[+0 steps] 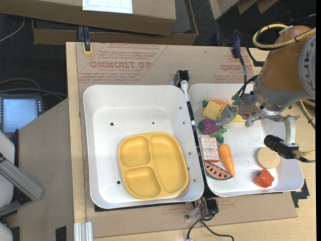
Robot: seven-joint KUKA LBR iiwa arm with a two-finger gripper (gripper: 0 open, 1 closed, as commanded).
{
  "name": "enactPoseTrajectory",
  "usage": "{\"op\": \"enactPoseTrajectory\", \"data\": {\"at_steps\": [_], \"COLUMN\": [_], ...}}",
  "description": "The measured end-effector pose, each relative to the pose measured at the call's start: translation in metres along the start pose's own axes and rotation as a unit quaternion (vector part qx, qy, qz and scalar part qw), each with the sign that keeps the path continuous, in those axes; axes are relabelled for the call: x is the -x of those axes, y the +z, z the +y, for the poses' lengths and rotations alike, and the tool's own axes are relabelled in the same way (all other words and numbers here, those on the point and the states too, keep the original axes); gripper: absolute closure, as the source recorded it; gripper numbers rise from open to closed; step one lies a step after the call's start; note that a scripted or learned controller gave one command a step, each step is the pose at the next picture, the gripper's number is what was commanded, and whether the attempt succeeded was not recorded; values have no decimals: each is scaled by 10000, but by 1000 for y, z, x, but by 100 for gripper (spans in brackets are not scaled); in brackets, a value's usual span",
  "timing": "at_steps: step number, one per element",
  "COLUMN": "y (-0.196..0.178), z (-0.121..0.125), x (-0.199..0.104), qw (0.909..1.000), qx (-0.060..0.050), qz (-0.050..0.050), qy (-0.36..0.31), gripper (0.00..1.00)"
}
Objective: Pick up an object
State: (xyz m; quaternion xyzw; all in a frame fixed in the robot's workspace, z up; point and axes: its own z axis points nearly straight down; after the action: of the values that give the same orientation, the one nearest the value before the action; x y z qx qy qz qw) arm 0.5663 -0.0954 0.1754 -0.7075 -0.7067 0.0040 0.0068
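Observation:
The right bin [296, 185] holds several toy foods. A yellow cheese block [214, 108] lies at its back left, with purple grapes [210, 127] just in front of it. Further forward are a pink and white carton [208, 148], a carrot [226, 157] and a watermelon slice [219, 171]. A round tan biscuit [268, 158] and a red piece [264, 177] sit at the front right. My gripper [239, 116] hangs low over the bin's back middle, right of the cheese block. It is open, with a small yellow piece [240, 118] showing between its fingers.
The left bin [100, 104] carries a yellow three-part plate [152, 164]. The grey arm with its orange band [283, 64] fills the right bin's back right. A black part [277, 145] with a cable sticks out over the biscuit. Cardboard lies under both bins.

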Motion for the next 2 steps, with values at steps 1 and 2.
{"op": "enactPoseTrajectory", "data": {"at_steps": [1,2], "y": [91,88], "z": [-44,-83], "x": [11,12], "qw": [10000,9999], "qx": [71,139], "qz": [-1,-27], "qy": [21,12], "gripper": [0,0]}}
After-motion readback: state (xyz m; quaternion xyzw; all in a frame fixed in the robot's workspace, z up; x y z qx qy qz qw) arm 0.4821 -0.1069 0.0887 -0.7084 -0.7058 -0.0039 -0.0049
